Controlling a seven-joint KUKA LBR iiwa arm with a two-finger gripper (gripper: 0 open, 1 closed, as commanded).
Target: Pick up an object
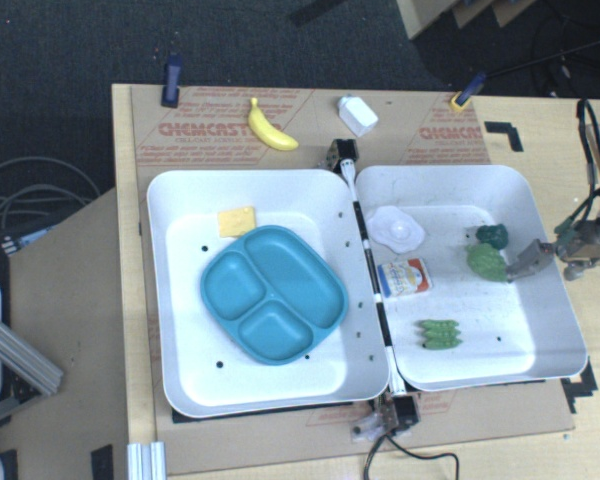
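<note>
A light wooden bench [130,298] topped with printed brown cardboard [210,128] carries two shallow white plastic bins, left [180,368] and right [550,328], touching. Behind them on the cardboard lie a yellow banana [270,128] and a small white block [358,115].

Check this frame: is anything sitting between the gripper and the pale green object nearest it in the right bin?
Nothing visible is. The gripper reaches in over the right bin's right rim, with its tip right beside the pale green object. The dark green object lies just behind that one, off the approach line, and the green pea pod sits well forward.
</note>
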